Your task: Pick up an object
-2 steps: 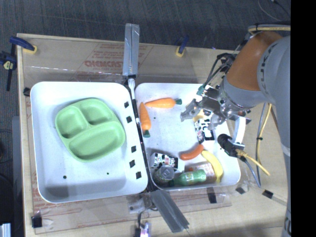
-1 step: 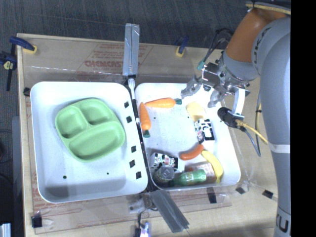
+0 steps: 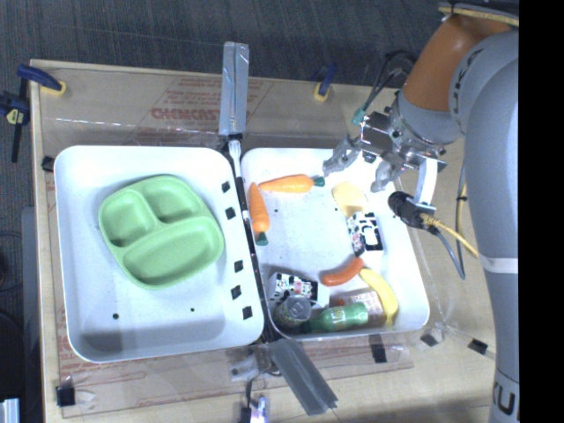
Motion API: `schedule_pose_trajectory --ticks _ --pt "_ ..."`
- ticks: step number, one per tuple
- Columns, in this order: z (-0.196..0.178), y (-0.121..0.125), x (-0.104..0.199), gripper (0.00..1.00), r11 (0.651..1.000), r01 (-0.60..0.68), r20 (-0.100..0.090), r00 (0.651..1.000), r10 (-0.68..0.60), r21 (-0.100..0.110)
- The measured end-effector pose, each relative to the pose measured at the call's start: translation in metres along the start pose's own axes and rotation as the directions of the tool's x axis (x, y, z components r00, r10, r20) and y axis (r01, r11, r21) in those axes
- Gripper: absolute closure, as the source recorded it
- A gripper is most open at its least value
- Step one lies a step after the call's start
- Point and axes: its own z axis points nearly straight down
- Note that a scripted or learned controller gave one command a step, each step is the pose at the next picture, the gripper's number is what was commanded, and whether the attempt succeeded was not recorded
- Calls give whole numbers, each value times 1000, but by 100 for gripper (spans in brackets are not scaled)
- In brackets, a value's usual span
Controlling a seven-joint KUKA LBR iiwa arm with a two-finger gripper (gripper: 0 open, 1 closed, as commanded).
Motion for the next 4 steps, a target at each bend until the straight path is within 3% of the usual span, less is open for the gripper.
schedule_pose_trajectory --ticks 2,3,4 --pt "15 2 -8 0 994 -109 0 994 109 -3" --pt "-9 -6 -11 0 997 -83 0 997 83 -1" --pt "-96 -16 -6 0 989 -146 0 989 146 -2"
